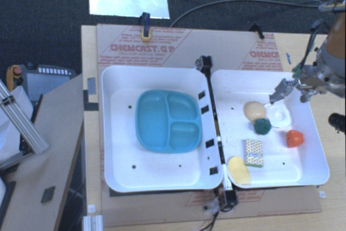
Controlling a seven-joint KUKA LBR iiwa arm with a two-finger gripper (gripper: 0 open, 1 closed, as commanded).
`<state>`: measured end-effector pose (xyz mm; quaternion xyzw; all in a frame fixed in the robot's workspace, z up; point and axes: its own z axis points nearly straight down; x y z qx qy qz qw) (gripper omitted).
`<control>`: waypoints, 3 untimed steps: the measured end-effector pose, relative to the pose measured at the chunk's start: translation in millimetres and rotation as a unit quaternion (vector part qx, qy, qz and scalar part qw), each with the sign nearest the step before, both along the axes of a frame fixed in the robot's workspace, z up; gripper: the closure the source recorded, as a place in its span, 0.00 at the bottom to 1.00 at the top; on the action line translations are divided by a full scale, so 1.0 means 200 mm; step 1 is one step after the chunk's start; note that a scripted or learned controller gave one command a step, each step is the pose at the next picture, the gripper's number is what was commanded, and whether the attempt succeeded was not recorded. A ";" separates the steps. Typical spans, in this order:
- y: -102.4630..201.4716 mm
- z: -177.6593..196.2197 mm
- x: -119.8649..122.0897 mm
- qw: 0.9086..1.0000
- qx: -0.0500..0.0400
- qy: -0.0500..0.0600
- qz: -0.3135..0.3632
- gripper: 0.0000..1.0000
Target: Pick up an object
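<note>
The right bin (232,84) holds several small objects. A beige egg-shaped piece (254,111) lies beside a white round piece (279,115) and a dark green ball (263,126). Further forward are an orange piece (294,138), a patterned block (253,152) and a yellow piece (238,169). My gripper (294,92) hangs over the bin's far right part, just behind the white piece. It is open, its fingers spread apart with nothing between them.
The left bin (116,116) holds a blue divided plate (167,120). A black-clipped divider (208,111) joins the two bins. A cable (227,4) runs across the dark floor behind the bench.
</note>
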<state>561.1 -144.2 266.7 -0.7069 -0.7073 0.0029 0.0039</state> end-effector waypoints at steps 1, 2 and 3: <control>0.00 0.03 0.01 1.000 -0.001 -0.006 0.001 0.00; 0.02 -0.27 0.03 1.000 0.000 -0.004 0.000 0.00; 0.03 -0.55 0.08 1.000 0.000 -0.004 0.000 0.00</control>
